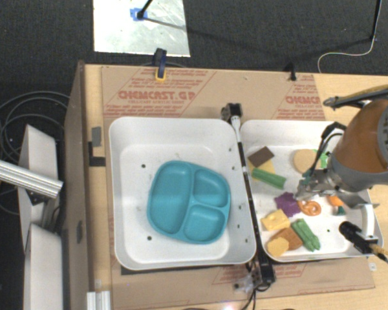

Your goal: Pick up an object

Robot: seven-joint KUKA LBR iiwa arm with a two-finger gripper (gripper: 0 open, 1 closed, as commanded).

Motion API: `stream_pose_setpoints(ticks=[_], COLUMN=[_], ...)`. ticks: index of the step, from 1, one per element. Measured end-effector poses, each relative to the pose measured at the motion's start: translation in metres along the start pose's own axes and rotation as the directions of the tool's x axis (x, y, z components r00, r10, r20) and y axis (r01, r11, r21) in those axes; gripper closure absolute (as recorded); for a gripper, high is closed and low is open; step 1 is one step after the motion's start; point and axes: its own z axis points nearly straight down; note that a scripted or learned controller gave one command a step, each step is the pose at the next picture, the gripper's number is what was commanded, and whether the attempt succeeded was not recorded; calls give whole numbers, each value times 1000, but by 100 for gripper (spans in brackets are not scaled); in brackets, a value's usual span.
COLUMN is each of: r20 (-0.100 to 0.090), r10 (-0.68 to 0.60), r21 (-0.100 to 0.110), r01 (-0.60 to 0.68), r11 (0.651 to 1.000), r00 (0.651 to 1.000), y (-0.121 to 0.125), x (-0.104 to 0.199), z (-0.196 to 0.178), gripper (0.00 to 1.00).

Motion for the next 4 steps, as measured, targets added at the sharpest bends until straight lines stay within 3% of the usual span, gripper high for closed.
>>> stream_pose_setpoints(ticks=[1,2,3,4], r20=[0,-1,-1,-2], r10=[0,-2,-2,-2], r21=[1,-2,-1,9], r01=[0,2,2,2], r11=[1000,1000,1000,1000], r00=[1000,1000,1000,1000], y=[0,1,1,2], x=[0,1,1,24], z=[0,-10,-10,13], gripper=[0,100,0,0])
